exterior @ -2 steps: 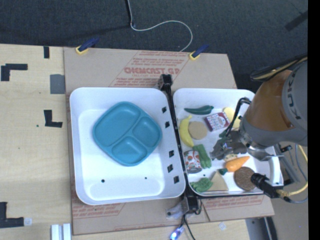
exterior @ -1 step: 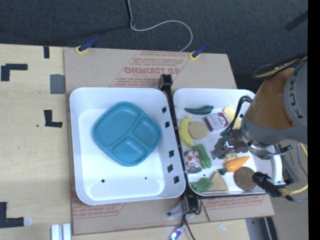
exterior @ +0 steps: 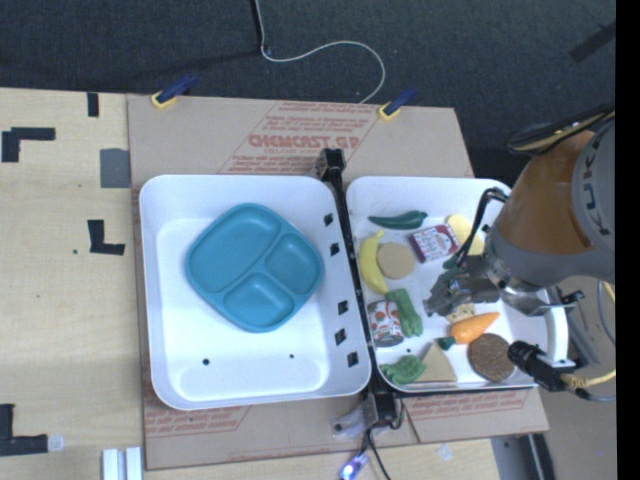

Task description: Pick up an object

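Note:
The right bin holds several toy foods. Among them are a green pepper, a yellow banana, a tan disc, a purple-red packet, a yellow piece, a green cucumber, a small can, an orange carrot, a brown round, a tan wedge and a leafy green. My dark gripper hangs low over the bin's middle, just above the carrot and right of the cucumber. Nothing shows as held.
The left bin carries a blue divided plate. A black divider runs between the bins. My arm's grey and orange body covers the right bin's right side. Cardboard lies under both bins.

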Tool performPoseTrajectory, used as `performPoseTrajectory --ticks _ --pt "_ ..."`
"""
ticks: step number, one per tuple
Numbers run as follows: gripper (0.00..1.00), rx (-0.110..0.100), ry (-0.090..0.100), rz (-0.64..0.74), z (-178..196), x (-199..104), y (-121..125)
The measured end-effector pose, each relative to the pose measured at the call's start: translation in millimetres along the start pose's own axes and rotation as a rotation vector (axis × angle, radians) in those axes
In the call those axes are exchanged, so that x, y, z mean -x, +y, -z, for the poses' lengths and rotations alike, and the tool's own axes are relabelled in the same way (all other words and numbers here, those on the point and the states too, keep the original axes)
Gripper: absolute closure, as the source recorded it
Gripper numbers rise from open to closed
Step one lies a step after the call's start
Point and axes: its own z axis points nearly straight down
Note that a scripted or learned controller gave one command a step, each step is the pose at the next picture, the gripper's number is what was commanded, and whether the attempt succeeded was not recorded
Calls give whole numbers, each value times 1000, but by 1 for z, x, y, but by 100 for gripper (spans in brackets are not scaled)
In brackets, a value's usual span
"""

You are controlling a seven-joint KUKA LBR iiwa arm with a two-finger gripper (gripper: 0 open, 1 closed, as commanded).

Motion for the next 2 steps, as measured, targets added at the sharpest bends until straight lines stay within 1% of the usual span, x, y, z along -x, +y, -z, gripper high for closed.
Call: performPoseTrajectory --ticks 2 --pt "100 -4 3 3 18 -2 0"
